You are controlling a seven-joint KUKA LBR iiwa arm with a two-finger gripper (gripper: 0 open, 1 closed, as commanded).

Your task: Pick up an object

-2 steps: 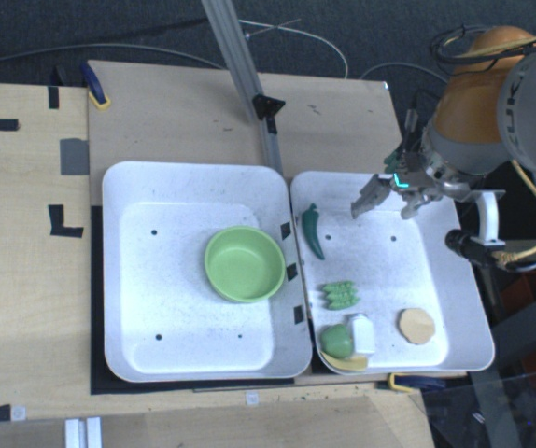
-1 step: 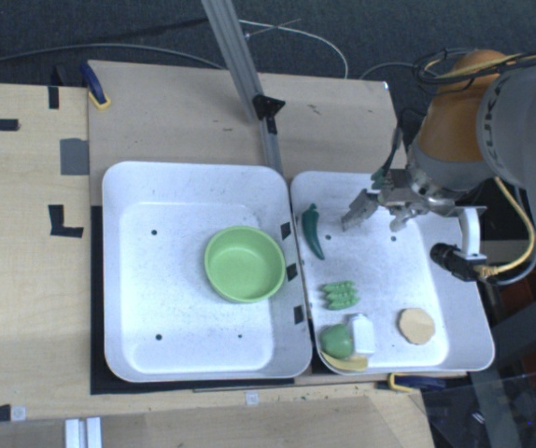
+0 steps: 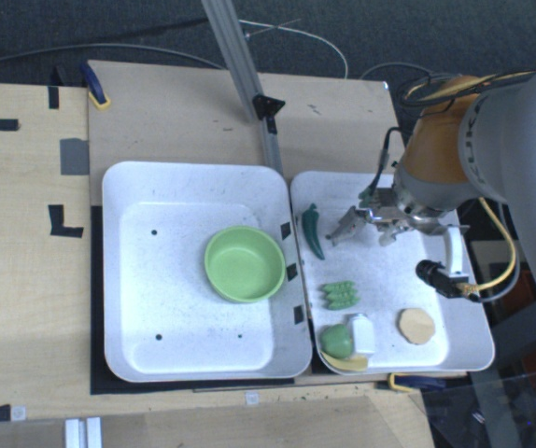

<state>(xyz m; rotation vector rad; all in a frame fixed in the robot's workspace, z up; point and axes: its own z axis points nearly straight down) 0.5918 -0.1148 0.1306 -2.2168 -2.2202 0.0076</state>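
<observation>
- The end effector (image 3: 369,228) hangs over the far part of the right bin (image 3: 464,348). Its two fingers (image 3: 343,226) are spread apart, with nothing between them.
- A dark green pepper (image 3: 312,230) lies near the right bin's left wall, just beside the fingers.
- A little bunch of green beans (image 3: 340,294) lies in the middle of that bin, closer to its left wall.
- A green round thing (image 3: 337,341) and a small white block (image 3: 360,332) sit touching at the near left corner.
- A tan round piece (image 3: 416,325) sits near the near right corner.
- A green bowl (image 3: 244,264) stands upright in the left bin (image 3: 142,185), near its right wall.
</observation>
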